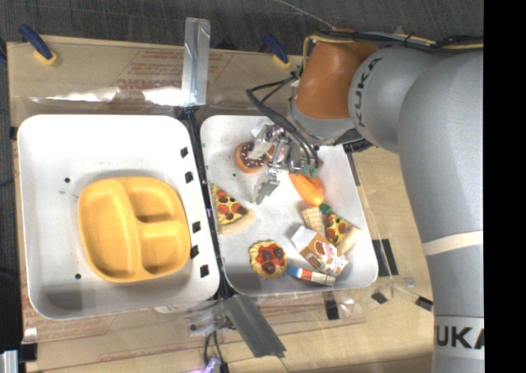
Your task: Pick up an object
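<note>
Grey metal fingers of the gripper [269, 168] hang low over the right bin [215, 137], near its back edge, spread apart with nothing between them. One finger tip reaches toward the bin's middle, just beside a chocolate doughnut [247, 156] and a toy carrot [308, 187], but touches neither as far as can be told. No object is lifted yet, so the pick is at its approach stage at most: closing on something and raising it are both left to do. The other candidates lie on the bin floor: a pizza slice [228, 209] by the left wall, a small tart [268, 258] at the front edge, a second pizza slice [336, 228] and a printed carton [322, 256] toward the front right corner. The left bin [45, 137] carries a yellow divided tray [131, 227]
</note>
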